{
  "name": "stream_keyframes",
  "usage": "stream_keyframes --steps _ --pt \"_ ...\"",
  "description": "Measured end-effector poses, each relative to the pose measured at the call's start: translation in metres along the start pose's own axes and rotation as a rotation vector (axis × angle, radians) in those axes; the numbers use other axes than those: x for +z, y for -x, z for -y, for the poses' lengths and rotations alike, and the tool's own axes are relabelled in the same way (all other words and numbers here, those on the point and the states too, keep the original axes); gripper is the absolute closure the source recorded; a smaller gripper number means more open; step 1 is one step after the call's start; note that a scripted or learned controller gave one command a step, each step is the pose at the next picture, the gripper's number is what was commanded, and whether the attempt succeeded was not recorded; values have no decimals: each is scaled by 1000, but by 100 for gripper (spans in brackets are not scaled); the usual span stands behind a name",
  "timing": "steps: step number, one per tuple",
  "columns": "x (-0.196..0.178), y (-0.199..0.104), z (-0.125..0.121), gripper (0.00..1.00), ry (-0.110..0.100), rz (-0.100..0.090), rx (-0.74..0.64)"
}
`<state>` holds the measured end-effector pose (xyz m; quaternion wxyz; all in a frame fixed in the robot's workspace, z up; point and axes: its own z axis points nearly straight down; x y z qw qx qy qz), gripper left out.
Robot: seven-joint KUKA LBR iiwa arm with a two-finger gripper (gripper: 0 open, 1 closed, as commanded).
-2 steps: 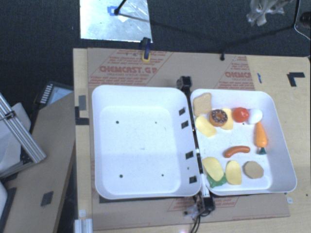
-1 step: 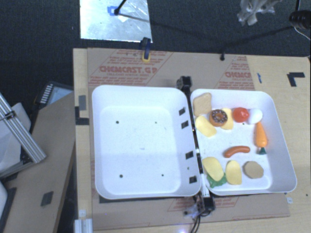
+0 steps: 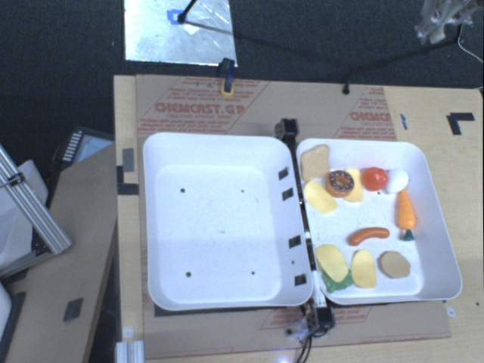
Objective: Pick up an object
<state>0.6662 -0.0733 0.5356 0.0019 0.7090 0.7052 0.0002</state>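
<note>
Dark carpet floor, shiny metal sheet, tan side table.

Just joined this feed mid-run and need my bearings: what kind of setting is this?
Most likely a robotics lab test bench, not a kitchen. Two shallow white bins sit side by side on a board printed CHEMCAST GP, and the right bin holds toy food such as a carrot, sausage and doughnut.

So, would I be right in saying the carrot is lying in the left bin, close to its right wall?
Not quite: the camera view shows the carrot lying in the right bin, close to its right wall, as you said.
</note>
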Motion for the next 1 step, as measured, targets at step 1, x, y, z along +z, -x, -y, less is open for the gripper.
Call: stream_keyframes --steps 1 --pt "11 66 -2 100 0 0 -2"
